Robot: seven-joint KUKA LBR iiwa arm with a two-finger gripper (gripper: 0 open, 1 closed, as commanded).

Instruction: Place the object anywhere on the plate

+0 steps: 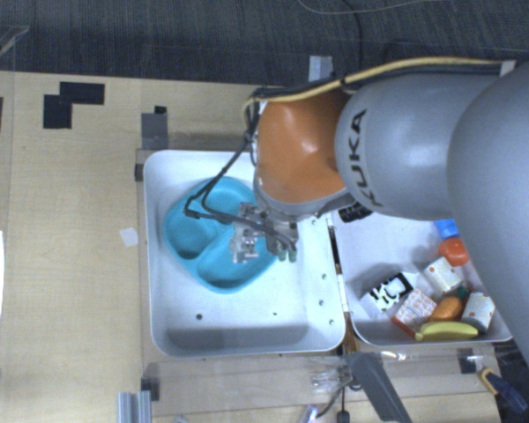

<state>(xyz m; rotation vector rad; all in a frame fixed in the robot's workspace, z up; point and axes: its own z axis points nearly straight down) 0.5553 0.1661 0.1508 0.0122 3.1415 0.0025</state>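
Bulky grey arm (pixel 441 139), black KUKA lettering, orange wrist band (pixel 295 152), metal tool (pixel 263 241)

Two shallow white bins sit side by side on a pale wooden bench (pixel 62 263). The right bin (pixel 379 236) holds a heap near its lower right corner: a yellow banana (pixel 447 330), a black-and-white box (pixel 387 291), an orange-capped bottle (pixel 454 252) and a blue piece (pixel 447 228). A thin cable (pixel 397 5) curls over the dark floor above

bright, even light | soft shadows | slight blur, perhaps motion | low resolution
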